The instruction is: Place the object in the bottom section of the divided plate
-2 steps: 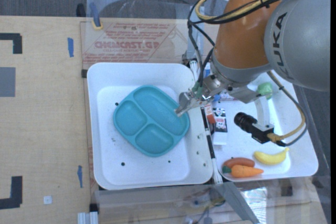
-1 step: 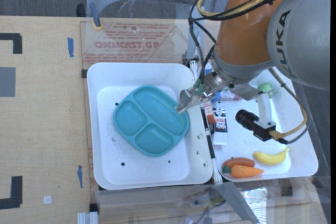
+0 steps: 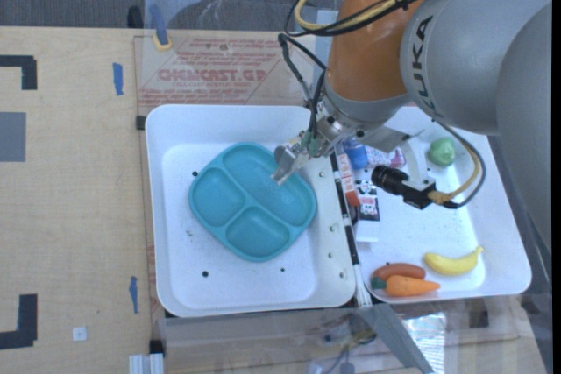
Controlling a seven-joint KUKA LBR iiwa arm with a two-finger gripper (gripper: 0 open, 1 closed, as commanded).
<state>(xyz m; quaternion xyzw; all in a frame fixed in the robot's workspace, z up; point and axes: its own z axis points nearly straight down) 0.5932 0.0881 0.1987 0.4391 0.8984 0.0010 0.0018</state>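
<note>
Two white bins side by side: nearest, in the right bin (image 3: 513, 271), a carrot (image 3: 410, 285) and a banana (image 3: 452, 261), well apart from the blue plate (image 3: 230, 199) in the left bin (image 3: 180, 280). Further back, gripper (image 3: 286, 164) poised over the plate's large upper section, open or closed impossible to tell, object to place probably among those loose things. Bottom section (image 3: 256, 234) down-left of the gripper, bare and roomy.

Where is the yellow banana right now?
The banana lies in the right-hand white bin, near its front edge, just above and to the right of the carrot.
</note>
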